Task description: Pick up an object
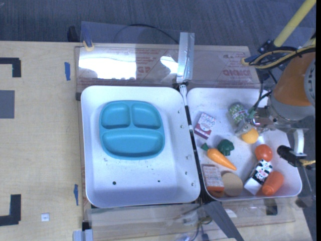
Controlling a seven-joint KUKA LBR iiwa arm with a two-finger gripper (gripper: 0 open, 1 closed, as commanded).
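Gripper of the grey-and-orange arm sits low in the right bin, between a green crumpled packet and a yellow lemon, finger state impossible to tell, with a toy carrot nearby.

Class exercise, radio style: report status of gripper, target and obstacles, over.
Gripper low in right bin, fingers unclear. At yellow toy; grasp unconfirmed. Green packet and tomato crowd close.
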